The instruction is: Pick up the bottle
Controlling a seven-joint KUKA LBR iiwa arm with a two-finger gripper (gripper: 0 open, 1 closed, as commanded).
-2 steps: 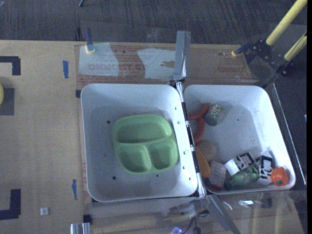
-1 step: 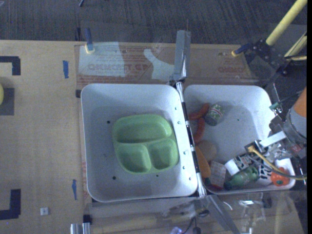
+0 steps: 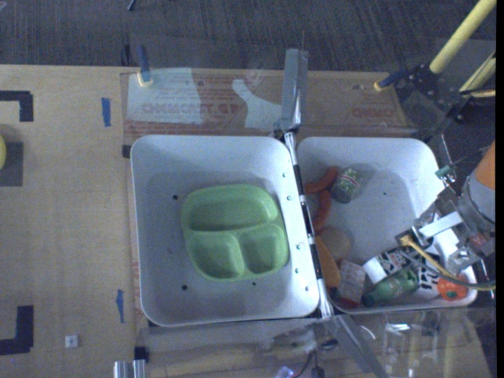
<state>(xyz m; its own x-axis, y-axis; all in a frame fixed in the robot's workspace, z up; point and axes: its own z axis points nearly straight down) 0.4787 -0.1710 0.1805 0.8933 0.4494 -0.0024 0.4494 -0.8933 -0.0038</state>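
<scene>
Bottle (image 3: 391, 287) low in right bin (image 3: 370, 157) — claw (image 3: 441, 246) above, fingers indistinct

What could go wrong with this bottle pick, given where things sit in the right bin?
1. The green bottle lies on its side in the right bin's near corner, tight against the white-capped black-patterned item, so the fingers may catch that instead.
2. It lies near the bin's near wall, which may block one finger.
3. The gripper sits at the bin's right edge above yellow cable and clutter, which could snag.
</scene>
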